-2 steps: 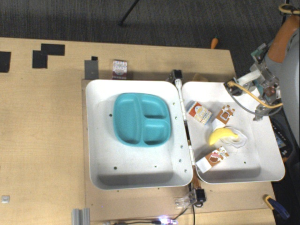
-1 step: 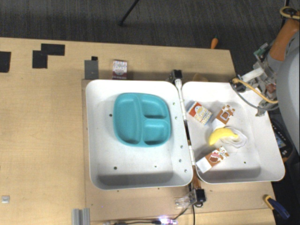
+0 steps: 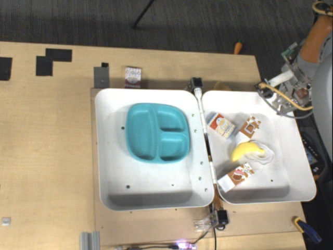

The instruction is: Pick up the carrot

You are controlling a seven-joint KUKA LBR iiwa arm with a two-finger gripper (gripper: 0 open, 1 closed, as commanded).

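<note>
1. Wooden bench (image 3: pixel 47 155) carries two white bins; left bin (image 3: pixel 112 186) holds a teal plate (image 3: pixel 157 132).
2. Right bin (image 3: pixel 291 165): snack packets (image 3: pixel 237 176) and a yellow banana (image 3: pixel 247 151). No carrot identifiable here.
3. Gripper (image 3: pixel 285 90) hangs over the right bin's far right corner. Open or closed: cannot tell. Nothing seen held.
4. Small orange object (image 3: pixel 238 48) at the bench's far edge, possibly the carrot; too small to confirm.
5. Advice: confirm the target first, then descend centred along its length.

A teal divided plate (image 3: pixel 157 132) sits in the left bin (image 3: pixel 109 155); a banana (image 3: pixel 246 150) and small packets lie in the right bin (image 3: pixel 291 155)
</note>
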